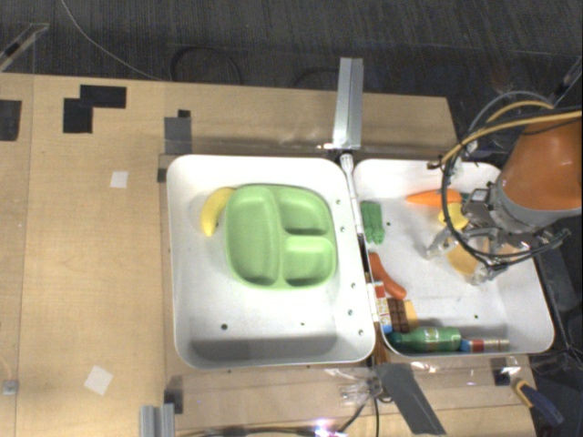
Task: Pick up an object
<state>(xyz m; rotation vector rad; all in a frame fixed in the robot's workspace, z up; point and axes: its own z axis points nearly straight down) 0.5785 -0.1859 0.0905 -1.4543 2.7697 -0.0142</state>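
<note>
Yellow and rounded, a small plastic object (458,259) lies in the right white bin (537,321), directly under the grey two-finger gripper (463,253), whose fingers (thin and pale) stand apart on both sides of it, not clamped on it. Just behind this gripper lies an orange carrot-shaped toy (424,198). Farther from the gripper, near the dividing wall, rest a green block (372,222) and a red sausage-shaped toy (386,279). A green bottle (426,339) lies along the front wall. Beyond the wall, the left white bin (196,326) holds a green divided tray (278,235) and a yellow banana (214,209).
</note>
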